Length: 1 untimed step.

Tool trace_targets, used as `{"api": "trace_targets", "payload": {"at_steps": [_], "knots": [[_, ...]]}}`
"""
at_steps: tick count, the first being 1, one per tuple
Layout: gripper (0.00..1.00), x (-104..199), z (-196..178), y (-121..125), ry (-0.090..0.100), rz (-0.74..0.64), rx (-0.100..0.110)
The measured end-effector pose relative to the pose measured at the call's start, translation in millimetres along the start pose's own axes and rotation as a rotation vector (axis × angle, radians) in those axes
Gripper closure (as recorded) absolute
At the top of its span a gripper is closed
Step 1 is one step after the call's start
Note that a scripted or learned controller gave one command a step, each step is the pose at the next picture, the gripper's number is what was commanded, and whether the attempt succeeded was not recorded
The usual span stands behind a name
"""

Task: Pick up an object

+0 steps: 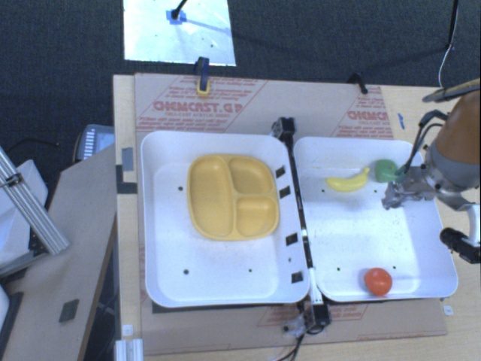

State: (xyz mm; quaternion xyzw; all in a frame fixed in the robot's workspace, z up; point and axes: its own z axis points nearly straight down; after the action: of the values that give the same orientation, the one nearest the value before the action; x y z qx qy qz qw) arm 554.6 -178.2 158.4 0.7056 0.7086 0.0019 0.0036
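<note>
In the right bin lie a yellow banana, a green round object just right of it, and an orange-red ball near the front edge. My gripper hangs at the bin's right side, just below and right of the green object, a little right of the banana's tip. I see nothing held between its fingers. The arm's grey body and orange band reach in from the right.
The left bin holds a yellow divided plate. Black clips run along the seam between the two bins. A cardboard sheet lies under both bins.
</note>
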Motion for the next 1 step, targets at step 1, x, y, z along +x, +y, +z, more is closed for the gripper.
{"api": "trace_targets", "payload": {"at_steps": [1], "knots": [[1.0, -0.6, -65.0, 1.9, 0.0, -0.001, -0.001]]}}
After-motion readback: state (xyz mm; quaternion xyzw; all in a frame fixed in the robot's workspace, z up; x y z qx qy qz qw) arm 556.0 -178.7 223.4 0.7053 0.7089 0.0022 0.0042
